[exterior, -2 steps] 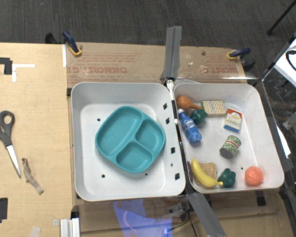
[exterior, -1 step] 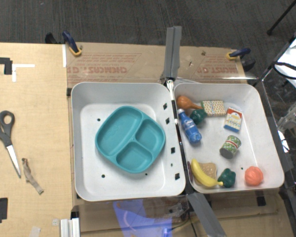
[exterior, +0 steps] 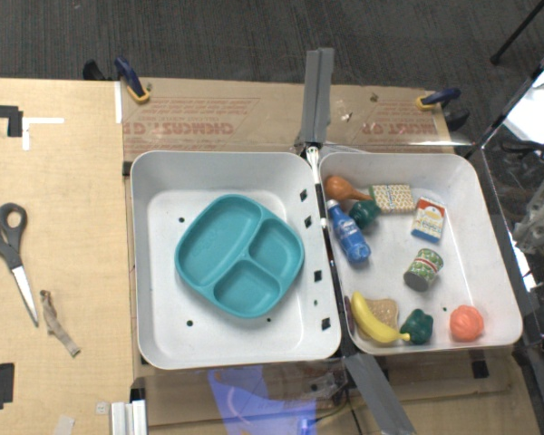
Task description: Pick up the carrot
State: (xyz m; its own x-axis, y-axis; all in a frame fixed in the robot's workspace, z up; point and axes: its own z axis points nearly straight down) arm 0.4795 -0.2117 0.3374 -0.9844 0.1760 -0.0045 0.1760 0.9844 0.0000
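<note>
Dark carpet behind a wooden counter [exterior: 54,243], two white bins side by side, teal divided plate [exterior: 240,256] in the left bin [exterior: 154,333], carrot [exterior: 343,188] at the right bin's [exterior: 490,243] far-left corner, touching a blue bottle [exterior: 349,236]

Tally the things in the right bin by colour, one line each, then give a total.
Orange: 2, carrot, ball
Green: 3, dark piece, can, pepper
Blue: 1, bottle
Yellow: 1, banana
Tan: 2, cracker, bread
White and orange: 1, carton
Total: 10
</note>
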